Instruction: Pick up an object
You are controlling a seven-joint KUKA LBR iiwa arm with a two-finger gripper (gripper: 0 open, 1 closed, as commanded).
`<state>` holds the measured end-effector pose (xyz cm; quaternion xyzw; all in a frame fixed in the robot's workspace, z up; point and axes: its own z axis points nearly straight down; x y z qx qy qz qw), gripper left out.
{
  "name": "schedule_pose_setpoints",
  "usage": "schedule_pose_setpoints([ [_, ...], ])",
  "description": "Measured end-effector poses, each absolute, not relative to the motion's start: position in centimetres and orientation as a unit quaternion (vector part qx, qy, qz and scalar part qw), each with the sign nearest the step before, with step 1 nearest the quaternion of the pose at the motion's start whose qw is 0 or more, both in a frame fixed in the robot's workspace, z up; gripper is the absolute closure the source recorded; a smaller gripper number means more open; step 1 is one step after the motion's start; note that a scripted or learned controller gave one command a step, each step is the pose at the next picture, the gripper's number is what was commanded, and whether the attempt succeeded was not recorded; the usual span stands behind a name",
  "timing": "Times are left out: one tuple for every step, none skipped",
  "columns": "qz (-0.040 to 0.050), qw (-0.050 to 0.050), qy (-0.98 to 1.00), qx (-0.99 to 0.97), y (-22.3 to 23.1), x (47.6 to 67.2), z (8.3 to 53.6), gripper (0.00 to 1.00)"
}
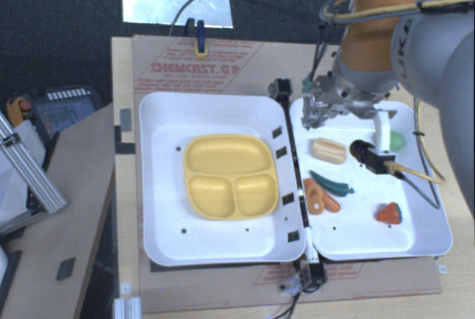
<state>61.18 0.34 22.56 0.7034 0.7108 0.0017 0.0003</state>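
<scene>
Arm (439,34): reaches in from the right, with its orange band (377,17) above the right bin's far edge.
Gripper (317,116): over the far left corner of the right bin (371,239), pointing down; nothing can be seen in it, and whether it is apart or together cannot be told.
Roll (329,150): tan and oblong, lying in the right bin just nearer than the gripper and apart from it.
Green piece (331,184): dark green and slim, lying aslant near the right bin's left edge, nearer than the roll.
Orange piece (320,200): just beside the green piece on its near side, touching it or almost so.
Red piece (388,214): small, toward the right bin's near right corner, well apart from the rest.
Pale green piece (396,139): by the right bin's right edge, partly hidden.
Left bin (151,162): holds a yellow tray (228,175) with three compartments, lying flat at its middle.
Bench (126,184): bears both bins side by side, their inner edges touching.
</scene>
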Motion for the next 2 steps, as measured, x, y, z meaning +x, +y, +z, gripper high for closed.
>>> schedule_pose_setpoints([
  [0.0012,-0.001,0.711,0.704,5.9,61.1,21.7,1.00],
  [0.0012,0.001,0.710,0.704,10.8,62.0,21.1,1.00],
])
